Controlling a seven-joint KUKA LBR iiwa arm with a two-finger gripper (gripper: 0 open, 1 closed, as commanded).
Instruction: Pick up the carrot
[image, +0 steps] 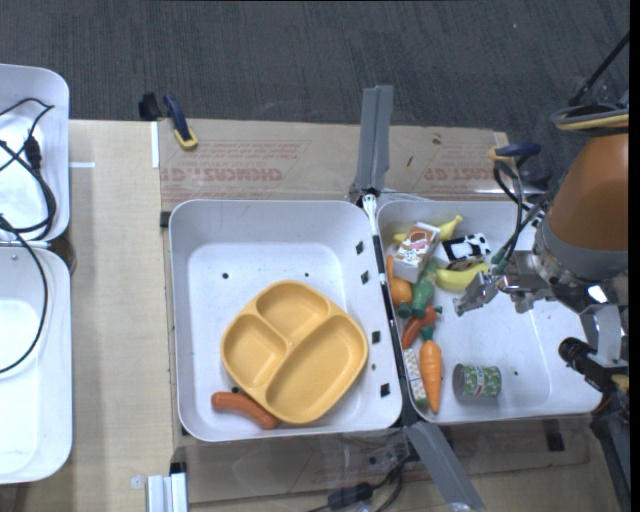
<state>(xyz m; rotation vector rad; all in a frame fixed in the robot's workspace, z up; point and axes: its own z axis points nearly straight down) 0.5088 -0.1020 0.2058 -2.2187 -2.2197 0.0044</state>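
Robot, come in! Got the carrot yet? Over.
Gripper above right bin, near banana. Carrot lies untouched by left wall, beside can. Nothing covers it.

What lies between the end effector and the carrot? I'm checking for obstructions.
In the camera view, bare white bin floor separates the end effector from the carrot; a green can sits just beside that stretch.

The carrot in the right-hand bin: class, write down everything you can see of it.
The carrot is a toy, orange, glossy like plastic, with a small green top. It lies flat on the floor of the right bin, along its left wall, green end toward the pile of toy food and tip toward the near edge. A flat packet lies against its left side. The gripper is apart from it, near the banana.
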